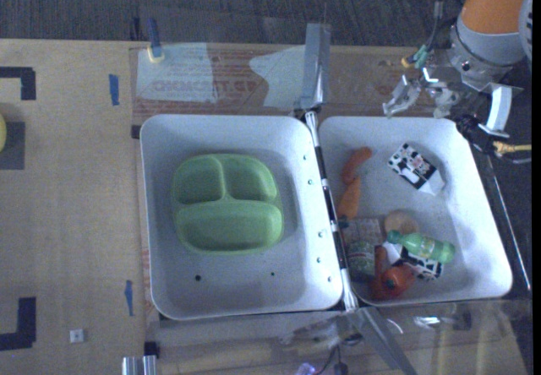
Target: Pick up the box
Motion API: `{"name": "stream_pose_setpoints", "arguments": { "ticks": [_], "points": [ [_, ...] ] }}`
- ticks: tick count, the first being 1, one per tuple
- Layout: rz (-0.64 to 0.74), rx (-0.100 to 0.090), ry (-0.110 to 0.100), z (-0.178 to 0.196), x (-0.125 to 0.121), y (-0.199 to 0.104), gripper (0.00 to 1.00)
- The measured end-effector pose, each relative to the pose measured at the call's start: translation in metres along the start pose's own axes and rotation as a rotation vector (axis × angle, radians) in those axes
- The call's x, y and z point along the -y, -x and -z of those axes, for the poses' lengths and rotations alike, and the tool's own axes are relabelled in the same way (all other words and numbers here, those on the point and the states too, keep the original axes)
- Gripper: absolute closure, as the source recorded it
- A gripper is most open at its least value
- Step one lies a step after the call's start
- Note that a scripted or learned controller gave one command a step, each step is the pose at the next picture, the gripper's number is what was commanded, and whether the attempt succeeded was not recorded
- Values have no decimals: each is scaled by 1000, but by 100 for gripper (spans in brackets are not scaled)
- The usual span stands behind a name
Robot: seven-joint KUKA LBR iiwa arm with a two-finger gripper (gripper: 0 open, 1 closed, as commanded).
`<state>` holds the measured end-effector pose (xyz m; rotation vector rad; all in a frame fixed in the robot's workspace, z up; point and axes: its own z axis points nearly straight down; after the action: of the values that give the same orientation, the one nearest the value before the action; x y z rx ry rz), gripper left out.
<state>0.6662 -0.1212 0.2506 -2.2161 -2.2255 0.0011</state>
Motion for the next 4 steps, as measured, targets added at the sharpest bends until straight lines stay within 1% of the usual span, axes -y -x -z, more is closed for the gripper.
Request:
{"name": "stream_pose_setpoints", "arguments": {
  "ticks": [1,2,3,4],
  "points": [
    [-216,0,-2,-23,-1,-73,0],
    [-262,1,-1,-105,24,24,0],
    [-370,-1,3,-165,78,-12,0],
    [-762,-1,-4,-164,120,-23,0]
  ]
}}
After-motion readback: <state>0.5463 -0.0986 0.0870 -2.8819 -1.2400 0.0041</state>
